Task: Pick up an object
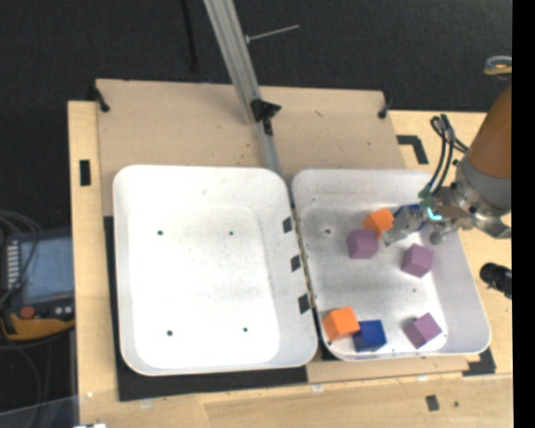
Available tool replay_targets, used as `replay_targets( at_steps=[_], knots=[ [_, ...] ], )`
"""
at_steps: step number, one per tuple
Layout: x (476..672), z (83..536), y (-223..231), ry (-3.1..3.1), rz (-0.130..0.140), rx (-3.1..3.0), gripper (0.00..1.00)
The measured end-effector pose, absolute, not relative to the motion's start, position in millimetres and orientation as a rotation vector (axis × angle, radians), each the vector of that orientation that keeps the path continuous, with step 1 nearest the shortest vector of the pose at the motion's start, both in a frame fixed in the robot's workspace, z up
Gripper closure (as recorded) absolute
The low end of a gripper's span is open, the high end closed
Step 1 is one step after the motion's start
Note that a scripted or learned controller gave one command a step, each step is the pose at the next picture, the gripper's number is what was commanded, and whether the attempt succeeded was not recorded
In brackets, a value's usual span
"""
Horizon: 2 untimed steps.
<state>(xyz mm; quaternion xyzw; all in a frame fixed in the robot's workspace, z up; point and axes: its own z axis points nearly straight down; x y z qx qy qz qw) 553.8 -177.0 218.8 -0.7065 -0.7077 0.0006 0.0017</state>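
Gripper (417, 227): over the right bin (388, 184) at about 2 o'clock; fingers too blurred to tell whether spread or pressed
Nearest block: orange cube (381, 219), just beside the gripper at its 9 o'clock
Others: purple cubes (363, 243), (417, 260), (423, 329); orange (341, 322) and blue (370, 335) touching at 6 o'clock
Handling: likely light, stiff, flat-sided; pinch two opposite faces
Risk: neighbours crowd the approach

Dark carpeted floor (89, 25) around a pale wooden bench (250, 399), cables (4, 230) at left
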Motion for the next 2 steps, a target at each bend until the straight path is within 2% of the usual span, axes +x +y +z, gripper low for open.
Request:
replay_targets(
  at_steps=[1,2],
  knots=[
    [554.8,221.1,-177.1,-2.224,-0.002,-2.220,0.00],
    [551.6,178.6,-176.1,-2.220,0.005,-2.220,0.00]
  ],
)
